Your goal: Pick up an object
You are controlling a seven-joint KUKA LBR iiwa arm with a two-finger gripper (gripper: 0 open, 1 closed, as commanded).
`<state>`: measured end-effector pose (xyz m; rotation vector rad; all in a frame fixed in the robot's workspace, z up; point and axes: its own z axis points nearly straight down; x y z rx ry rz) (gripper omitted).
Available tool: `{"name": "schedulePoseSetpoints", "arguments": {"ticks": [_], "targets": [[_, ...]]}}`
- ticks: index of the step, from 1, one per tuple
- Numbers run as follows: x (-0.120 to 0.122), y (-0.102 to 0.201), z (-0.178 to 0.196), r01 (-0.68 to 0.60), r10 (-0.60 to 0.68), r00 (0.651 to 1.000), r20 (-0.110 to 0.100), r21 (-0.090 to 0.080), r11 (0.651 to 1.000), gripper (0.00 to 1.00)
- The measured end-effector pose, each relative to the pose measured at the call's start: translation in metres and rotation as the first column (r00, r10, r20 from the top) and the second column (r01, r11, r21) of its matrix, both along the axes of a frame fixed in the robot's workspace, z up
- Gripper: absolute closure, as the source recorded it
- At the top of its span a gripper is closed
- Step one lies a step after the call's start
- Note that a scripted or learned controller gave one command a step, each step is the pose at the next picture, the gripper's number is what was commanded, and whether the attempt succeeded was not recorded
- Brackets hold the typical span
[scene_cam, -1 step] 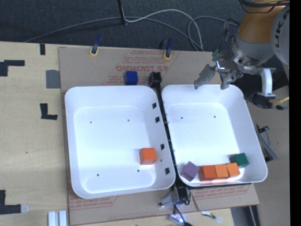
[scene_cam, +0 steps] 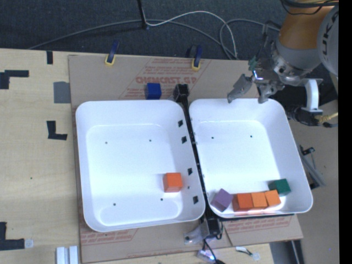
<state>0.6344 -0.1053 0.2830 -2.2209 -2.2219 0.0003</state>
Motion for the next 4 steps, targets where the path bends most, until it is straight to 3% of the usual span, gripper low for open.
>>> {"name": "schedulePoseSetpoints", "arguments": {"ticks": [3,4], "targets": [[-0.005,0.004,-0.175,0.000,0.000,1.000,-0.005,0.000,1.000,0.00],[-0.003,0.004,-0.162,-0.001,0.001,1.000,0.000,0.000,1.000,1.00]]}}
